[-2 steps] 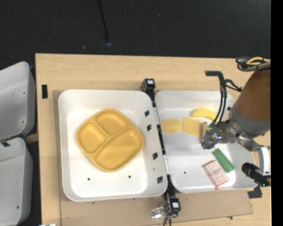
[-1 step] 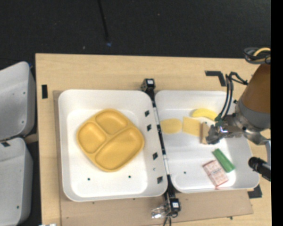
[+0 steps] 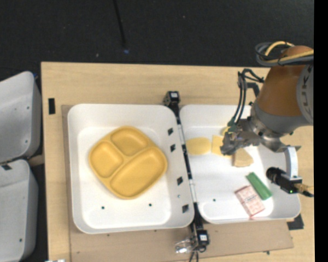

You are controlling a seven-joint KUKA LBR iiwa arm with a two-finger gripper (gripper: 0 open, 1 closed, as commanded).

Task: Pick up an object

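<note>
My gripper hangs low in the right bin, over a cluster of pale yellow food-like pieces. One round yellow piece lies just left of it, a squarish yellow piece touches its left side, and a tan wedge lies just below and right of it. A green bar and a pink-and-white packet lie nearer the bin's front right. The dark wrist hides the fingertips.
The left bin holds a yellow three-compartment tray. A divider with black clips runs between the bins. The arm's grey and orange body overhangs the right bin's far right corner. White panels stand left of the bench.
</note>
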